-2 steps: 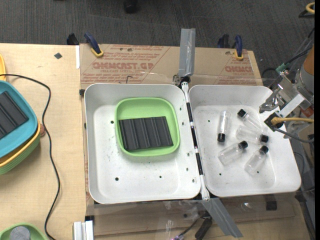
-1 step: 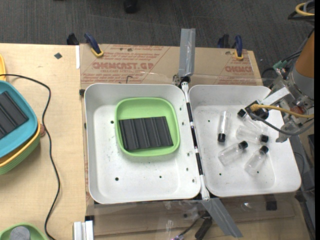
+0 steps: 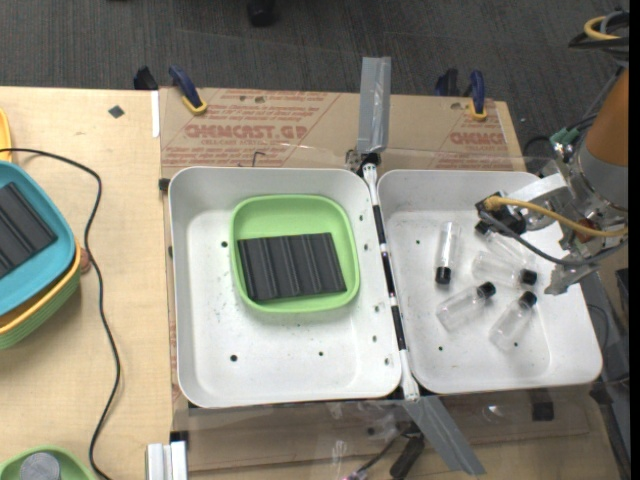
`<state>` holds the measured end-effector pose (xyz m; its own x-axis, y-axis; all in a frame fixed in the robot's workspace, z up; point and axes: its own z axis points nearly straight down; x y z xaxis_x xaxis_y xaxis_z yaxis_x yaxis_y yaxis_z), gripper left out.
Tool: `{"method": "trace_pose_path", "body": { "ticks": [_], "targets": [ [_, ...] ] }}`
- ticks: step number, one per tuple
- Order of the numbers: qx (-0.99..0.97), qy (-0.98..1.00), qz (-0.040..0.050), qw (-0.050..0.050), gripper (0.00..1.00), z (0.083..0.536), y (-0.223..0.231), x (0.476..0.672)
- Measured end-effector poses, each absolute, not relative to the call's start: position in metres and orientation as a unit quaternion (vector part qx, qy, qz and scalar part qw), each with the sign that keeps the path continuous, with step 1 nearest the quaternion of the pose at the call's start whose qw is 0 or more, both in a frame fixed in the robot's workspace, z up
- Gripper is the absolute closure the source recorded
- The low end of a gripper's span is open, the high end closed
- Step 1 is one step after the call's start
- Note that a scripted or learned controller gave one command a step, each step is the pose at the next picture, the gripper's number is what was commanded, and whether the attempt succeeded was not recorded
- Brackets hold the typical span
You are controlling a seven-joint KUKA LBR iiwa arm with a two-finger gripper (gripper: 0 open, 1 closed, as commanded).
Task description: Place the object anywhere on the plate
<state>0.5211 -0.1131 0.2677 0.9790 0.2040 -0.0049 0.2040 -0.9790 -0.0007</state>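
Camera view suggests the pick is in hand, not yet the carry: the end effector (image 3: 562, 274) hangs over the right bin (image 3: 425, 353) at its right side, and I cannot tell whether it is open, closed or holding anything. Clear black-capped vials (image 3: 465, 310) lie loose in that bin, the nearest just beside the end effector. The green plate (image 3: 296, 206), bearing a dark ribbed mat (image 3: 293, 266), sits in the left bin (image 3: 200, 348), well apart. Next, probably: grip one vial, lift, cross over

The plate (image 3: 290, 206) lies in the left bin (image 3: 205, 353); the vials (image 3: 446, 243) lie in the right bin (image 3: 455, 360).
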Motion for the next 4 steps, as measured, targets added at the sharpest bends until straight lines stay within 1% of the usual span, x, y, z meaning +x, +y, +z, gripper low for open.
{"method": "trace_pose_path", "body": {
  "ticks": [1,3,4],
  "targets": [
    [-0.995,-0.103,0.0033,0.0,0.0,0.256,-0.082,0.512],
    [-0.995,-0.098,0.0034,0.0,0.0,0.238,-0.153,0.513],
    [-0.995,-0.099,0.0018,0.0,0.0,0.262,-0.187,0.5]
  ]
}}
